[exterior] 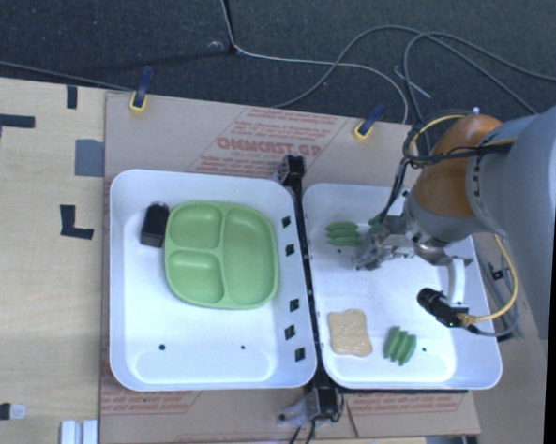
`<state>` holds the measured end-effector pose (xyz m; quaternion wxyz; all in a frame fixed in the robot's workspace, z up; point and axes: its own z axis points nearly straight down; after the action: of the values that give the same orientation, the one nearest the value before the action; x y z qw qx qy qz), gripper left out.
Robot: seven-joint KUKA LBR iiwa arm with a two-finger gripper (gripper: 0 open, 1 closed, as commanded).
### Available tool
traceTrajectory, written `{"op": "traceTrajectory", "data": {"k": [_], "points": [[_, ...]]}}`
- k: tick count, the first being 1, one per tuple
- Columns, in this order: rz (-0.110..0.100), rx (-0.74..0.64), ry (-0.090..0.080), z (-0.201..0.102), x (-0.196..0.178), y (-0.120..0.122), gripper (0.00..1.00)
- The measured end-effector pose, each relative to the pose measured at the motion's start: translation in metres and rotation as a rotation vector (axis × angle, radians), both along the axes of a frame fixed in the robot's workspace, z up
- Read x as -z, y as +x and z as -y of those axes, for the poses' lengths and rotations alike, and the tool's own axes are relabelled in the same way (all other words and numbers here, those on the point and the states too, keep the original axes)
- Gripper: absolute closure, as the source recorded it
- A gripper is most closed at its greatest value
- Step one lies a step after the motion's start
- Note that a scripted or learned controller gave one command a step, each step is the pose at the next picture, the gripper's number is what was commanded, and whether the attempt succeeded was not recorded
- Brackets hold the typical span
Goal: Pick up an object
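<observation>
In the right bin [457, 373] lie a green pod-like piece [342, 232] near the far left corner, a tan slice of bread [349, 331] near the front, and a second green piece [400, 346] to its right. My gripper [375, 248] hangs low over the right bin, just right of the far green piece, with its metal fingers pointing down and left. Nothing shows between the fingers. The grey arm with its orange band [460, 166] comes in from the right.
The left bin [121, 329] holds a green divided plate [222, 253] and a small black block [154, 224] at the plate's left. A black divider with clips [299, 265] runs between the bins. Cables cross the dark floor behind the bench.
</observation>
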<state>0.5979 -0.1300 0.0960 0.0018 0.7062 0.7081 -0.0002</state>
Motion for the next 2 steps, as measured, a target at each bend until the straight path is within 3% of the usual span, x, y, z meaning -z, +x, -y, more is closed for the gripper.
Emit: {"op": "traceTrajectory", "data": {"k": [2], "points": [[0.003, 0.000, 0.002, -0.003, -0.110, -0.009, 1.00]]}}
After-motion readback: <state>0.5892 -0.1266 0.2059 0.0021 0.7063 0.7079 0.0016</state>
